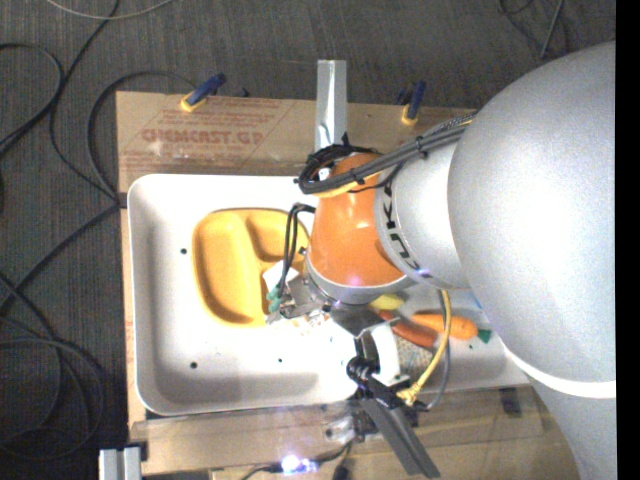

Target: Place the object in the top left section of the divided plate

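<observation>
One small, light-looking object, partly hidden, sits at your hand over the yellow divided plate, whose grip you cannot tell; take it gently mid-body.

The divided plate looks like smooth, shiny yellow plastic, and the white bin under it looks like smooth plastic with a soft shine. The arm has a grey shell with a fine, dull, grainy look, and its orange band is glossy. The counter looks like flat brown cardboard, matt, and the floor looks like rough dark carpet.
</observation>
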`<state>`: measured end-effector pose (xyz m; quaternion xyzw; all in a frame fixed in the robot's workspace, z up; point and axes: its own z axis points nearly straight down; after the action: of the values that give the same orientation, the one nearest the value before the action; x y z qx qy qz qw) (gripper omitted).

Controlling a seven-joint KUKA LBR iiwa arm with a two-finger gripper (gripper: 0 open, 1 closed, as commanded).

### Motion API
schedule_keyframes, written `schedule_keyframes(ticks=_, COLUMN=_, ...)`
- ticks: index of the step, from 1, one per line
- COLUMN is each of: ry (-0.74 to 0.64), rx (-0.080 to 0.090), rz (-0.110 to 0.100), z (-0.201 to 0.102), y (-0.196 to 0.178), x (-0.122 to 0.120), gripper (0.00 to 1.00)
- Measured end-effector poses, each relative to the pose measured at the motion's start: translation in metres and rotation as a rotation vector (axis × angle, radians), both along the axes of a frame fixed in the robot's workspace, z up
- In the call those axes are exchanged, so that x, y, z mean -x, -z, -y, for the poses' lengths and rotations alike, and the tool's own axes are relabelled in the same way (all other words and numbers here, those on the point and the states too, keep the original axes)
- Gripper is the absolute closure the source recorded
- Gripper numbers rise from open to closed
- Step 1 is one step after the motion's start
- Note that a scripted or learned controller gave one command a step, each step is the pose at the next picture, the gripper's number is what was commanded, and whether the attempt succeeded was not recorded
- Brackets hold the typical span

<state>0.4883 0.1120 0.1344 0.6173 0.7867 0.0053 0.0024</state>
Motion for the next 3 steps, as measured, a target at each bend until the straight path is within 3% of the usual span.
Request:
schedule_keyframes(ticks=1, ry=-0.103, rx=0.009, rz=-0.017, z=-0.03, y=-0.045, x=-0.047, gripper=1.0)
schedule_keyframes(ticks=2, ry=-0.265, rx=0.011, rz=-0.014, z=-0.021, y=-0.111, x=-0.147, gripper=1.0)
schedule_keyframes(ticks=3, ry=-0.373, rx=0.003, rz=0.009, z=-0.026, y=0.023, x=-0.077, gripper=1.0)
